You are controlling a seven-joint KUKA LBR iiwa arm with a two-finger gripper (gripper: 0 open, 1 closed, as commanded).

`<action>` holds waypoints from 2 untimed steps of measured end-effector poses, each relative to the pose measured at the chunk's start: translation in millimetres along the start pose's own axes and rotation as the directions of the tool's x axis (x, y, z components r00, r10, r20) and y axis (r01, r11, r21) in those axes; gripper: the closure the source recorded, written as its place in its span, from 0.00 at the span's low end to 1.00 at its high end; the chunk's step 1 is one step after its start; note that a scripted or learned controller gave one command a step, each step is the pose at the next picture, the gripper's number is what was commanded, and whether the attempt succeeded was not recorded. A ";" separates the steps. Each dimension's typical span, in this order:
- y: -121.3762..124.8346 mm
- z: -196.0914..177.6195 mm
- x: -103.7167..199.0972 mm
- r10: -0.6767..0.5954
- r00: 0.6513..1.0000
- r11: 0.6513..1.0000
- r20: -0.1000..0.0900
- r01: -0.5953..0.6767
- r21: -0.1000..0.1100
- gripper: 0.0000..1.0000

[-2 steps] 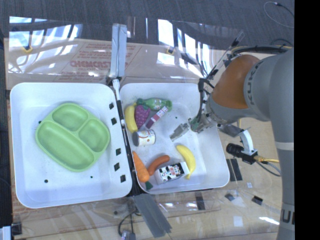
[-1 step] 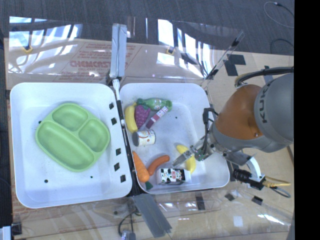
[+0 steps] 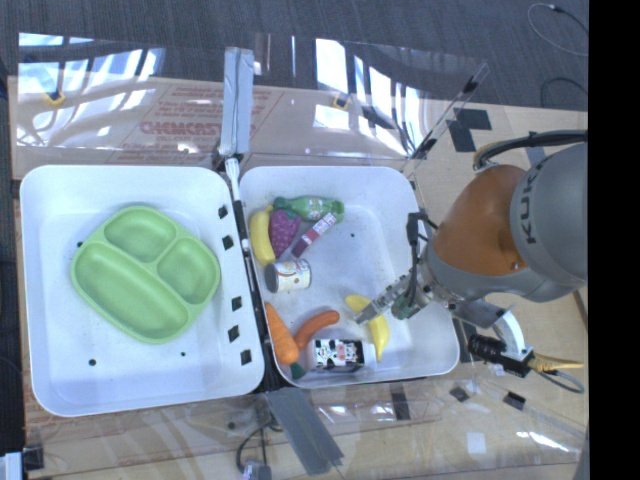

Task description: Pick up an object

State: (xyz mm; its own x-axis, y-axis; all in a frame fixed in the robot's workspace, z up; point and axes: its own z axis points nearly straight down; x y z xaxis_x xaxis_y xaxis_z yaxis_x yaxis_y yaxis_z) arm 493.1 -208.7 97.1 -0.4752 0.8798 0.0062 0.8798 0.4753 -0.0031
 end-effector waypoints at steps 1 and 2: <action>49.6 -49.7 6.3 0.081 0.997 0.997 0.003 -0.081 0.000 1.00; 126.5 -127.6 48.6 0.153 0.988 0.988 0.003 -0.153 0.001 1.00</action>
State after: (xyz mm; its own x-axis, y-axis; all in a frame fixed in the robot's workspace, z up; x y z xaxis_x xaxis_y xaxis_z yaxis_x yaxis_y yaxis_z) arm 582.0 -106.4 224.6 -0.3348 0.9423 0.0021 0.9423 0.3348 -0.0048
